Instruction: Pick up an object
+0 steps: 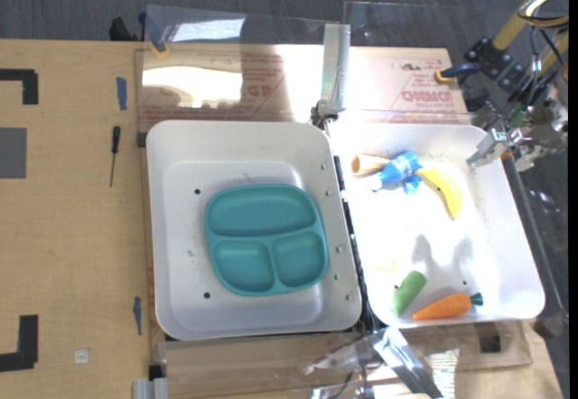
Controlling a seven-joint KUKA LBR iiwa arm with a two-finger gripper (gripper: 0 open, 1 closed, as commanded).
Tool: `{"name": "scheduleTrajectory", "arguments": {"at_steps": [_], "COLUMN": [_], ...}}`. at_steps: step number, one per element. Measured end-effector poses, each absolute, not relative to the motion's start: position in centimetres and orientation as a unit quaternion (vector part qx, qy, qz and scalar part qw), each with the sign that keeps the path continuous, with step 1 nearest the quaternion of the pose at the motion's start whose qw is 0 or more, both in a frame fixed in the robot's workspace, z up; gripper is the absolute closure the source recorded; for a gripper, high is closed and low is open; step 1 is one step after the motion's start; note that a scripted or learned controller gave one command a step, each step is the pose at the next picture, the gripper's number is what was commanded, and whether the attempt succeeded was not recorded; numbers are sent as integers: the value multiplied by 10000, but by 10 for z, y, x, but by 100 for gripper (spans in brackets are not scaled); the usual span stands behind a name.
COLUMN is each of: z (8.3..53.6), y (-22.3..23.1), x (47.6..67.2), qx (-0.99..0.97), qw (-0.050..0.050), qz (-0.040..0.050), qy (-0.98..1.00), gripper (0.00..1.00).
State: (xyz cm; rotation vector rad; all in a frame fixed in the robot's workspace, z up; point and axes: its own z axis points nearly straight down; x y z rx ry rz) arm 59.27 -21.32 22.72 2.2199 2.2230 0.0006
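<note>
Two white bins side by side: teal divided plate (266,237) left; banana (444,190), carrot (442,306) right. Gripper (492,146) at the right bin's far corner, jaws unreadable.

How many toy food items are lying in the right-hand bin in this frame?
4, possibly more under the blue toy: a yellow plastic banana near the far side, a tan cone left of it, a green cucumber-like piece and an orange carrot at the near edge.
</note>
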Motion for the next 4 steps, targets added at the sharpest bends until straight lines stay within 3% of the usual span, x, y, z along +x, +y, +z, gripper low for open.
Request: {"name": "scheduleTrajectory", "arguments": {"at_steps": [1, 2, 3, 4], "z": [93, 88, 100, 99], "y": [-130, -102, -103, -103], "x": [581, 522, 524, 524], "qx": [6956, 6586, 6591, 6593], "qw": [-5, 22, 57, 48], "qz": [5, 22, 41, 36], "qy": [7184, 7525, 7520, 7519], "gripper": [0, 0, 100, 0]}}
